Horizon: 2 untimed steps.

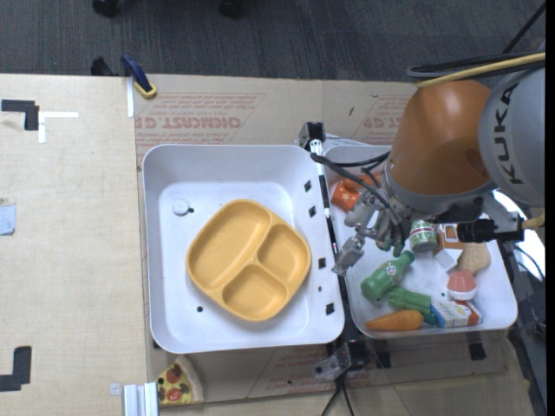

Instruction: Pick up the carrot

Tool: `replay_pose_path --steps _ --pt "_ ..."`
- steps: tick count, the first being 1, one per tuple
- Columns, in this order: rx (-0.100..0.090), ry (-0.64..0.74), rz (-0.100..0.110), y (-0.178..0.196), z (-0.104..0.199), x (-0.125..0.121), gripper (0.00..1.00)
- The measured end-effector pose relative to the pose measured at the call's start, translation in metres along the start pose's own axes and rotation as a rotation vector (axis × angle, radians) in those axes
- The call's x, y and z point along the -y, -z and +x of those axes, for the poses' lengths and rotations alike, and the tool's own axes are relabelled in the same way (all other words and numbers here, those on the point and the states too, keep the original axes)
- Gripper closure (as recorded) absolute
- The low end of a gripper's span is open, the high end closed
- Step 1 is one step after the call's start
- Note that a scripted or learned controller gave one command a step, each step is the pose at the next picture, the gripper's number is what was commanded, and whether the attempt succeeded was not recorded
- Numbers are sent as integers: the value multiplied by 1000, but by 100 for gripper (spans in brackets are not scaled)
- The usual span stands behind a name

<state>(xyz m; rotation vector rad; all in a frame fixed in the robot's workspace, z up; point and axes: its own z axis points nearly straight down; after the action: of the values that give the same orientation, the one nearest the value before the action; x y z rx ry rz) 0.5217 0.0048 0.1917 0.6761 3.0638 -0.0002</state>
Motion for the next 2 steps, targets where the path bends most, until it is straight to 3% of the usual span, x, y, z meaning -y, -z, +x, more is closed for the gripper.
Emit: replay_pose_path --steps 1,2 --pt "-3 -46 0 0 49 -63 0" --pt "5 2 -6 -97 92 -103 0"
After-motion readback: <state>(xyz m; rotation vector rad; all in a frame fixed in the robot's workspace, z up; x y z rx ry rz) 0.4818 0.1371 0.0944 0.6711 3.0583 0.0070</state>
